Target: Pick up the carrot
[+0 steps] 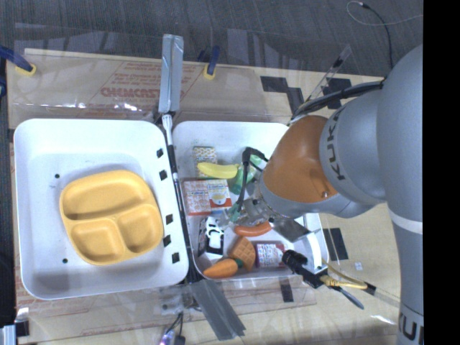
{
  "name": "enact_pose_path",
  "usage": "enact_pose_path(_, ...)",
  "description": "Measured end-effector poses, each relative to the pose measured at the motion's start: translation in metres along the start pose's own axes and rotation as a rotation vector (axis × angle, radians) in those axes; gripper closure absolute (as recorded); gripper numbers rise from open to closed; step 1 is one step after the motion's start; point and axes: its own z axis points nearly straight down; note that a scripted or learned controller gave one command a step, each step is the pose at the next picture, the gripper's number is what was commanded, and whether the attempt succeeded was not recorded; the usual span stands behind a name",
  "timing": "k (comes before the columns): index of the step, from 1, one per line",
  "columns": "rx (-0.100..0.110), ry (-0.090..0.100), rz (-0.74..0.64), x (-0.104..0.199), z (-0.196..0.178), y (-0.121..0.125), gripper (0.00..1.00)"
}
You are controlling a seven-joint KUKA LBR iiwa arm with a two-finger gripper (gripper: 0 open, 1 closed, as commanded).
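Right bin crowded; carrot at its front edge. Gripper behind carrot, state unclear; approach step, next reach forward.

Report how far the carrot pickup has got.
Done: the arm has reached into the right bin, its wrist low over the clutter near the banana. In hand: nothing that I can see; the carrot lies on the bin floor at the near edge, apart from the tool, which sits over a red item. Left: shift to the carrot, grasp, lift. The yellow tray sits in the left bin.
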Motion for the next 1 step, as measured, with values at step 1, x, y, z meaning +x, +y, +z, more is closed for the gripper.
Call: enact_pose_path(1, 0.019, 0.005, 0.12, 0.0573, -0.1396, 0.0102, 1.0)
